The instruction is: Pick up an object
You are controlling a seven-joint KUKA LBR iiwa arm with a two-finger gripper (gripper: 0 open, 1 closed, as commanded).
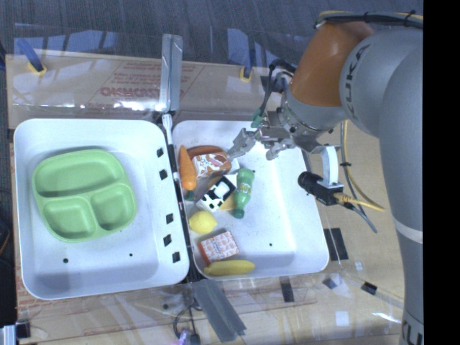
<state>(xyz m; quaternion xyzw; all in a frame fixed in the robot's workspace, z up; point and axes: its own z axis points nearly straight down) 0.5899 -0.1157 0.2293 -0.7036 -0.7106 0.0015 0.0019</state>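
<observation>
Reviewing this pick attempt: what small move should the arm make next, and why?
Probably a short descent toward the green bottle. The gripper hangs above the right bin with nothing between its fingers, near the cluster of carrot, packet and bottle, so lowering there seems the nearest chance.

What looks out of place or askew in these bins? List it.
Nothing looks spilled or broken. The right bin has its items heaped against its left wall: carrot, green bottle lying on its side, lemon, banana. The green tray sits slightly askew in the left bin.
</observation>
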